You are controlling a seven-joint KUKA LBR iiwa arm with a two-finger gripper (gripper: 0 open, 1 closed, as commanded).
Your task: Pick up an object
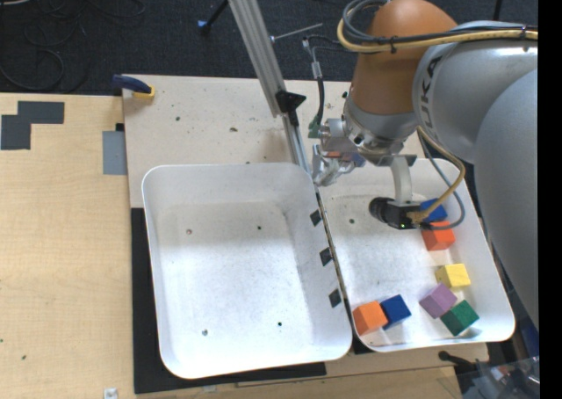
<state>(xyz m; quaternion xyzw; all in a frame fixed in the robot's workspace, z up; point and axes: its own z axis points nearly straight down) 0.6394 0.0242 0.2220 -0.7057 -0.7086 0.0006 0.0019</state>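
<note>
We start at the shallow white plastic left bin (228,265). At the eleven o'clock corner of the matching right bin (373,261) hangs the metal two-finger gripper (328,167). We cannot tell how wide it stands. It is apart from any target, so probably not yet committed. The small orange cube (369,315), blue cube (396,308) and purple cube (436,301) wait around five o'clock.
</note>
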